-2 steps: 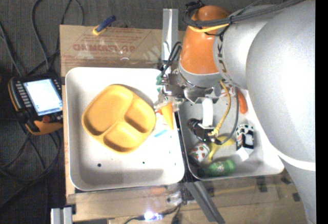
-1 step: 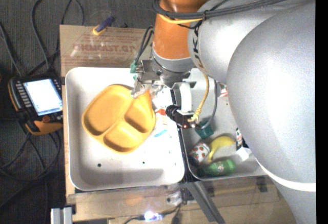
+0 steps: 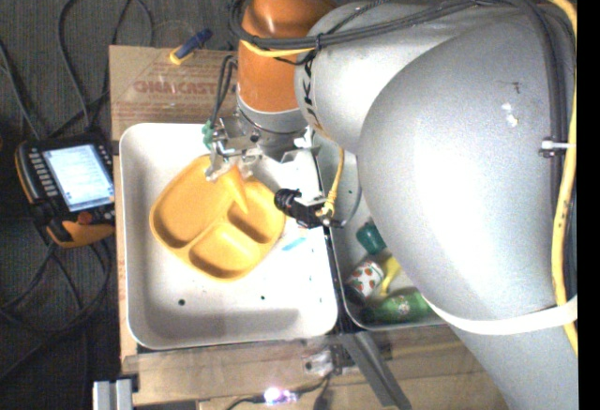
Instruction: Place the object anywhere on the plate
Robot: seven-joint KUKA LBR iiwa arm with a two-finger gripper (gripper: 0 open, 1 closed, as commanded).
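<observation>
The grey arm point(image 3: 450, 164) reaches in from the right, its orange-banded wrist point(image 3: 277, 52) pointing down.

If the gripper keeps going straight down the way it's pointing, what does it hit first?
Most likely the yellow plate in the left bin; the gripper hangs over the plate's upper edge, though depth is hard to judge.

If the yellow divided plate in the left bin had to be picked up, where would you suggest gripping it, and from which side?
Probably the plate is best taken by its raised outer rim, at the lower-left edge, coming down from above. That edge faces bare floor of the left bin, while the arm covers the upper-right part.
</observation>
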